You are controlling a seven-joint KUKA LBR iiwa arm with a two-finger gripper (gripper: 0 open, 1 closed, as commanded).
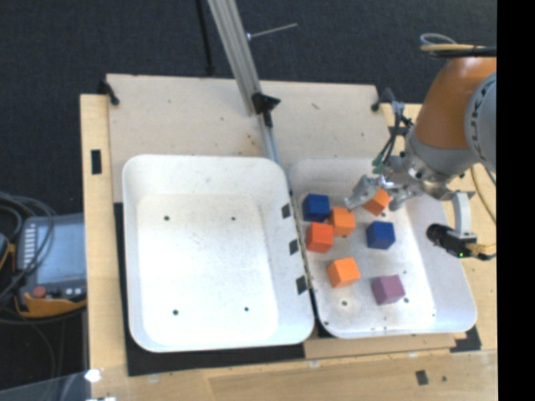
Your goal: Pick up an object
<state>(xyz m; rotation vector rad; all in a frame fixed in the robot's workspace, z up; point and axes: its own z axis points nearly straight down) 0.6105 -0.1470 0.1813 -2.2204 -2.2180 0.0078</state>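
The right bin [443, 307] holds several small cubes: a blue cube [316, 206], an orange cube [343, 220], a red-orange cube [319, 237], a second blue cube [380, 235], another orange cube [343, 271] and a purple cube [387, 289]. My gripper [379, 197] hangs over the upper middle of this bin. A small orange block [378, 201] sits between its two grey fingers, tilted, just above the second blue cube. Whether the block is off the bin floor I cannot tell.
The left bin [142, 224] lies beside the right one, with a black divider between them. A slanted metal rail [238, 48] rises from the bench behind the bins. A black fitting [451, 241] on the arm overhangs the right bin's right side.
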